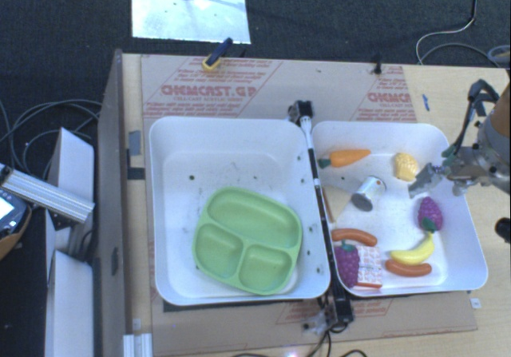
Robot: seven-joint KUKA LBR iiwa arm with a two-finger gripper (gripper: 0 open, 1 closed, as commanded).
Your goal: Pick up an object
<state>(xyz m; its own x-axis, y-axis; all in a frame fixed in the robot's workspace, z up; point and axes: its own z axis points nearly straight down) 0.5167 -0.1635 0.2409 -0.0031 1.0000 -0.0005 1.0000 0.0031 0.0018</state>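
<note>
2 white bins side by side at mid-frame: left bin (pixel 164 156), right bin (pixel 473 255). In the left bin, toward its lower right, a green tray (pixel 247 239) with 3 compartments.

Scattered in the right bin:
- carrot (pixel 349 157) at upper left, lying flat, tip pointing right
- yellow lump (pixel 406 165) at upper middle, just right of the carrot
- metal can (pixel 367 192) on its side, below the carrot
- purple fruit (pixel 429 213) at right, below the yellow lump
- sausage (pixel 354 236) at lower left
- grapes (pixel 346 261) at the bottom-left corner, touching a red-and-white packet (pixel 368 266)
- banana (pixel 415 251) at lower right, with a 2nd sausage (pixel 408 269) just beneath

Gripper (pixel 431 176) at the frame's right, reaching in over the right bin's upper right, between the yellow lump and the purple fruit. Open or shut: cannot tell. Nothing seen in its grasp; every object lying on the bin floor.
</note>
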